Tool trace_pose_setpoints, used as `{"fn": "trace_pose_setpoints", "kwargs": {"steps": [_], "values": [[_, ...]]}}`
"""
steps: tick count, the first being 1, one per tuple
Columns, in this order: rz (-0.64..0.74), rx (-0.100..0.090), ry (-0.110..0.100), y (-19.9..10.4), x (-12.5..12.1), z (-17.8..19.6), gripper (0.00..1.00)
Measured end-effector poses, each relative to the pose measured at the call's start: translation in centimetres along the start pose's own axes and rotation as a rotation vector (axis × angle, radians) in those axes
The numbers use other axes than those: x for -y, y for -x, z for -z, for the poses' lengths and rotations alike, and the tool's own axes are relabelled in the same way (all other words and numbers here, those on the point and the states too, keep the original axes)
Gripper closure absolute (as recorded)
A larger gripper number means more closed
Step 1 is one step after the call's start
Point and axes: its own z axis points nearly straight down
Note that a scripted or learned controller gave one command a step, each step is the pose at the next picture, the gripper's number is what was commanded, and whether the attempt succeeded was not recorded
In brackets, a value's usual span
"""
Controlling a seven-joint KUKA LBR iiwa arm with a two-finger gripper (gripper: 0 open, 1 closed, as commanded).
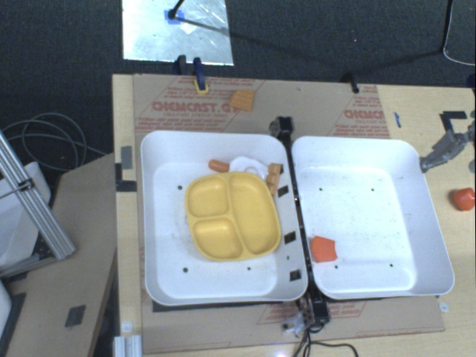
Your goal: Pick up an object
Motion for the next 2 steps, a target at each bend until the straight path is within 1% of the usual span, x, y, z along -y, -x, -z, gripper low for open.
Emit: {"fn": "trace_pose_setpoints", "kwargs": {"steps": [1, 2], "values": [[0.000, 0.001, 0.002, 2.5, 0.0, 0.5, 0.00], [-0.002, 0.003, 0.003, 7.7, 0.0, 1.7, 0.00]]}}
